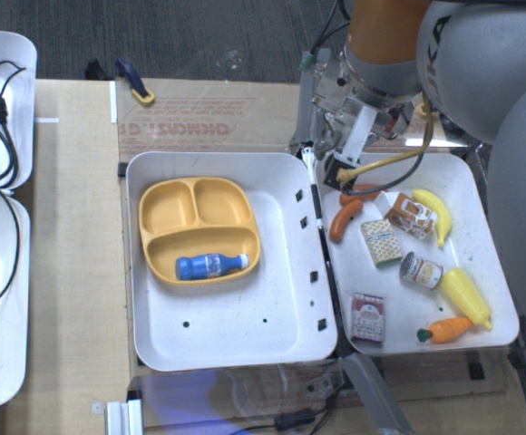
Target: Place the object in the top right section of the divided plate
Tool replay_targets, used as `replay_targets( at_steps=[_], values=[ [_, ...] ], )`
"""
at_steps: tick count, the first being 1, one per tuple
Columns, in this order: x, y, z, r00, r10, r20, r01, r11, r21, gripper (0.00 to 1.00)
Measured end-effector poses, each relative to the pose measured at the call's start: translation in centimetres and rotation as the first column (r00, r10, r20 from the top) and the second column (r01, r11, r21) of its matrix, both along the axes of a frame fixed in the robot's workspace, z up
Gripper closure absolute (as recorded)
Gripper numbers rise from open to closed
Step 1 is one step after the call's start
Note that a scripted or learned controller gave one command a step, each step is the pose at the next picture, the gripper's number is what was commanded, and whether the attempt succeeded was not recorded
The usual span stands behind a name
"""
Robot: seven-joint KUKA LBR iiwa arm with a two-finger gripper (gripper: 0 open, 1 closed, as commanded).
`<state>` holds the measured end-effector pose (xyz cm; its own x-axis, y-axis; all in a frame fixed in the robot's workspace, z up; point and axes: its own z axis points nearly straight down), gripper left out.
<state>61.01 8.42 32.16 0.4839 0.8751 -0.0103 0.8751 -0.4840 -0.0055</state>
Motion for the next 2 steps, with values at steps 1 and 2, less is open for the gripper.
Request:
replay_targets(
  at_steps=[1, 2],
  values=[
    [-7.2, -5.1, 3.3, 0.998, 0.07, 0.005, -0.07, 0.998, 0.004, 1.0],
    [-8.1, 1.8, -5.3, 0.992, 0.124, 0.004, -0.124, 0.992, 0.004, 1.0]
  ],
)
